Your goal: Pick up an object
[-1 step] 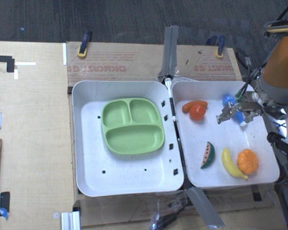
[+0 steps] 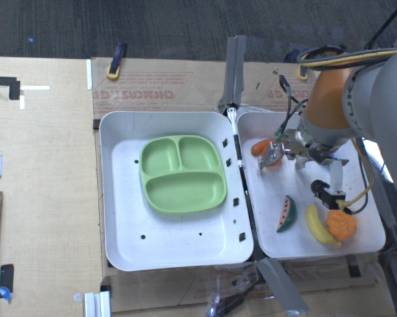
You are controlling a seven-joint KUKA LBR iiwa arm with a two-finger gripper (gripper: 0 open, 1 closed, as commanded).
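Observation:
In the right bin (image 2: pixel 363 243), my gripper (image 2: pixel 272 156) hangs low over the upper left part, on the end of the grey arm with its orange band (image 2: pixel 327 101). A small orange-red toy (image 2: pixel 258 148) lies right beside the gripper tip, on its left, touching or nearly touching it. A watermelon slice (image 2: pixel 286 213) lies nearer the front of the bin. A yellow banana (image 2: pixel 319 226) and an orange fruit (image 2: pixel 343 224) sit together at the front right.
The left bin (image 2: pixel 119 243) holds a green divided plate (image 2: pixel 183 174). A raised divider (image 2: pixel 239 170) with black clips runs between the two bins. Cables (image 2: pixel 357 197) loop down from the wrist over the right bin. A yellow-handled tool (image 2: pixel 116 61) lies on the cardboard behind.

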